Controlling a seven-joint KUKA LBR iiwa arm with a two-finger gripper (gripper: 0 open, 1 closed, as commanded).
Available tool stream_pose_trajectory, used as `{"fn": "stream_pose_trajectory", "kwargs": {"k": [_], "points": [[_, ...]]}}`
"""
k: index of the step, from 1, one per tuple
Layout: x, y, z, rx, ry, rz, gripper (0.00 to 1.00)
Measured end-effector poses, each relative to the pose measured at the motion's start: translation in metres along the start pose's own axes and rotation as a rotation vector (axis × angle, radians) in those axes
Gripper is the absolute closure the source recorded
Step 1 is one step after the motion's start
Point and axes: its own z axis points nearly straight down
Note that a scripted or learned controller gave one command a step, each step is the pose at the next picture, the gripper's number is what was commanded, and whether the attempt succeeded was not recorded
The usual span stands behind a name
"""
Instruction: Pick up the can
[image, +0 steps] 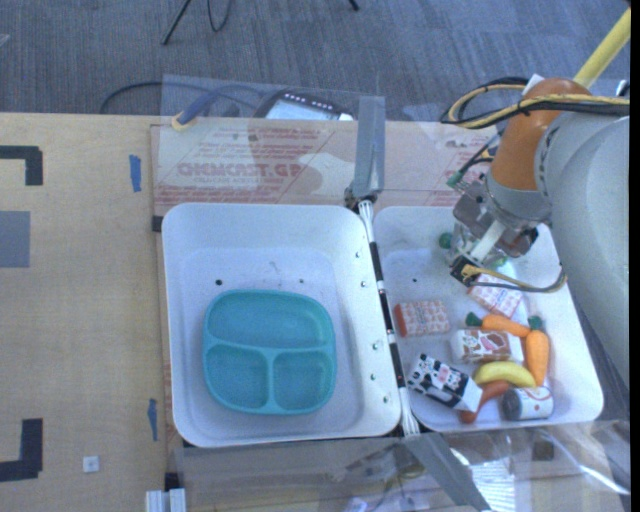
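The can (527, 403), small with a grey end and a white and red label, lies on its side in the near right corner of the right bin (425, 232). A banana (503, 374) and a carrot (538, 355) lie right beside it. My gripper (467, 250) hangs low over the far part of the right bin, well away from the can, with a small green thing (445, 240) just to its left. Nothing is visibly held.
The right bin also holds a red and white checked package (422, 317), a cow-patterned box (438, 380), a small carton (485, 345), a pink and white packet (496, 298) and another carrot (503, 324). A teal divided plate (268, 351) lies in the left bin (200, 240).
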Motion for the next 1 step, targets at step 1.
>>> {"fn": "stream_pose_trajectory", "kwargs": {"k": [1], "points": [[0.0101, -0.0124, -0.0832, -0.014, 0.005, 0.021, 1.0]]}}
